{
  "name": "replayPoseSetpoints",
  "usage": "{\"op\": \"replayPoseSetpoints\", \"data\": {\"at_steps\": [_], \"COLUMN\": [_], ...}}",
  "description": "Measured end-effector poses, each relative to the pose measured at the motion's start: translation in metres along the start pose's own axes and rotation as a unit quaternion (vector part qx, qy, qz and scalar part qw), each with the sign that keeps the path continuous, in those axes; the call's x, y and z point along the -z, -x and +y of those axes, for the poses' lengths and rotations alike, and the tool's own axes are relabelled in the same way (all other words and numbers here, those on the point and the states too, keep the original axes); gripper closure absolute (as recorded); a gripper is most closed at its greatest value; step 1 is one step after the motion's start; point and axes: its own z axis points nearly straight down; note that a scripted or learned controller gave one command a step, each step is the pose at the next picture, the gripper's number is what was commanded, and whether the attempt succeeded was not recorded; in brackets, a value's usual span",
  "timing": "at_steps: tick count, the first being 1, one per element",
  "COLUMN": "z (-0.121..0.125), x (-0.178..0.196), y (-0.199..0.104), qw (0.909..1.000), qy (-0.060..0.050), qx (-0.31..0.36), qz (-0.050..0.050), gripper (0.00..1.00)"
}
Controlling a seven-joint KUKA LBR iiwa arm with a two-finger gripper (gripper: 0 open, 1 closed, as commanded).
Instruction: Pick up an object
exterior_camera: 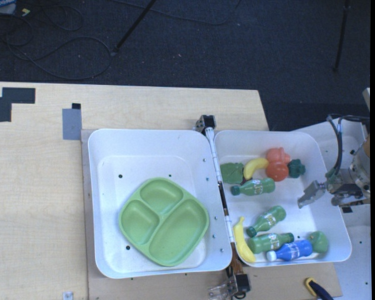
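The right bin (328, 150) holds several toys. A yellow banana (255, 166), a red-orange fruit (277, 163) and a green bottle (254, 187) lie near its back. Two more green bottles (267, 220) (272, 240), a blue bottle (290, 251) and a second banana (242, 241) lie near its front. My gripper (319, 192) hangs over the bin's right side, to the right of the bottles and apart from them. I see no object in it.
The left bin (100, 167) holds a green divided plate (164, 220). A metal bracket (206, 124) sits where the bins meet at the back. The wooden bench (37, 199) stretches left. A yellow-handled tool (315, 287) lies in front of the right bin.
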Motion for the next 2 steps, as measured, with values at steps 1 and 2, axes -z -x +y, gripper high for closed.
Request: {"op": "replayPoseSetpoints", "data": {"at_steps": [1,2], "z": [-0.013,-0.012], "x": [-0.067,-0.092], "y": [0.012,0.011], "qw": [1.0,1.0], "qy": [-0.001,-0.001], "qx": [-0.001,0.0], "qz": [0.001,0.001], "gripper": [0.0,0.0]}}
